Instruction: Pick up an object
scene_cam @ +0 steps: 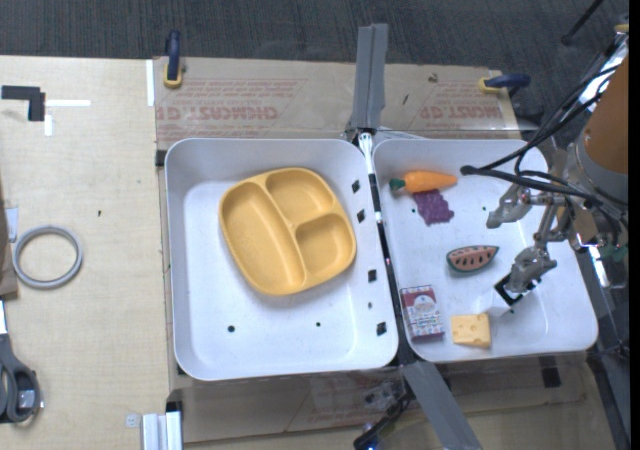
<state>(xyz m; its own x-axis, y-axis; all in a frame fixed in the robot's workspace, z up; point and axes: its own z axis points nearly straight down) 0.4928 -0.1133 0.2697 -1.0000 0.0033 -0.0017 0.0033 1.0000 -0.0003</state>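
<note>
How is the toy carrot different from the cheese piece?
The carrot is orange with a green end, long and thin; the cheese is pale yellow and a chunky wedge. The carrot lies along the far side of the right bin, touching the purple grapes; the cheese sits at the bin's near side, beside the small red box. Both are toy foods lying in the same bin.

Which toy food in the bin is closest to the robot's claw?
The yellow cheese wedge, in the right bin's near corner, sits just below the gripper. The watermelon slice, carrot and grapes lie farther away.
</note>
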